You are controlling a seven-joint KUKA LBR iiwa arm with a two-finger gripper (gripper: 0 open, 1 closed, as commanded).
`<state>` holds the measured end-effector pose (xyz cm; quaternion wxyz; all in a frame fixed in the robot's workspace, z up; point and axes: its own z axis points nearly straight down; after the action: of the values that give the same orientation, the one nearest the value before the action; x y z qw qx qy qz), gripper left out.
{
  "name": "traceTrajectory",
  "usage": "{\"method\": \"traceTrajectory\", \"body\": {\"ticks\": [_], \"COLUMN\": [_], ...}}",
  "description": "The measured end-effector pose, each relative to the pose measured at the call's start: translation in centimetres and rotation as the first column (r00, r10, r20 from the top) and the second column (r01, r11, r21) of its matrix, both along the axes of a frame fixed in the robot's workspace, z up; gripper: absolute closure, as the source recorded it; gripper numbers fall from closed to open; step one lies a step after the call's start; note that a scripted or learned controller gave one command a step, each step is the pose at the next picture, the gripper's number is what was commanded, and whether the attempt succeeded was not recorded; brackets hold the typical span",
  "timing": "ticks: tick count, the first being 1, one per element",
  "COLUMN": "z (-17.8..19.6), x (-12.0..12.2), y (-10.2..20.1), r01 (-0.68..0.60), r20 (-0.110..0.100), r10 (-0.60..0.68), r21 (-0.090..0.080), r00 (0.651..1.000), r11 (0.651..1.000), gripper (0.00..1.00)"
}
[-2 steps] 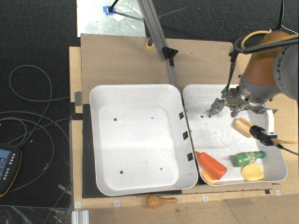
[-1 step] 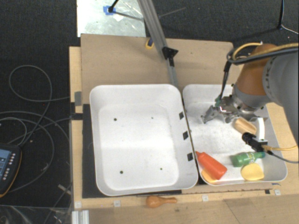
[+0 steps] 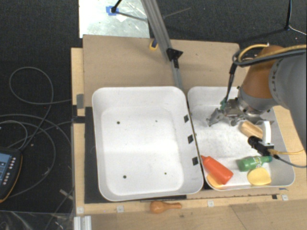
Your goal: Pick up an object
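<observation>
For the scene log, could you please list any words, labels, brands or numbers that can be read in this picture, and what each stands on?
No text can be read.
Handheld device at the left edge: its screen is lit, but any writing is too small and blurred.
Green bottle in the right bin: no readable label.
Orange object and yellow object: no markings show.

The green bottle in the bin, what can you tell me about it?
The green bottle lies on its side near the front of the right bin. It looks like shiny plastic, with a lighter, yellowish end pointing right. A round yellow thing sits just in front of it, very close. The gripper is farther back, apart from it.
</observation>
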<state>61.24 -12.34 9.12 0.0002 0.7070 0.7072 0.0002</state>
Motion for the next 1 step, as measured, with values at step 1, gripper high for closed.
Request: {"method": "traceTrajectory", "body": {"ticks": [1], "z": [1.15], "x": [0.11], "y": [-0.04], "r01": [0.000], "r20": [0.003], "r10": [0.000], "r21": [0.000], "r00": [1.000], "r11": [1.000], "gripper": [1.00]}}
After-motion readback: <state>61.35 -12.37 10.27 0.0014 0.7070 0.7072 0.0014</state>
